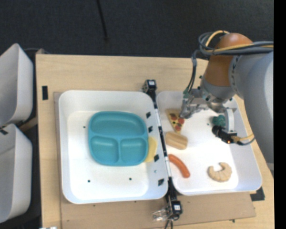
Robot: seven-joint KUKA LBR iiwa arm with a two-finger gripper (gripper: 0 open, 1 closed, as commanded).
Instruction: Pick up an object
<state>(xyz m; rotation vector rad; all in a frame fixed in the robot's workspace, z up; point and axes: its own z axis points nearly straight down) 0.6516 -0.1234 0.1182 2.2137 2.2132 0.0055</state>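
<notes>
Where gripper (185, 112) meets pizza slice (176, 120), its grasp unclear, yellow item (152, 150) half-hidden under plate (118, 138)

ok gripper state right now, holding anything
gripper: cannot be told; it sits low by the pizza slice in the right bin.

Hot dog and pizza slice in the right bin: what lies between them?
In the camera view, a tan bread roll lies between the hot dog and the pizza slice.
</notes>
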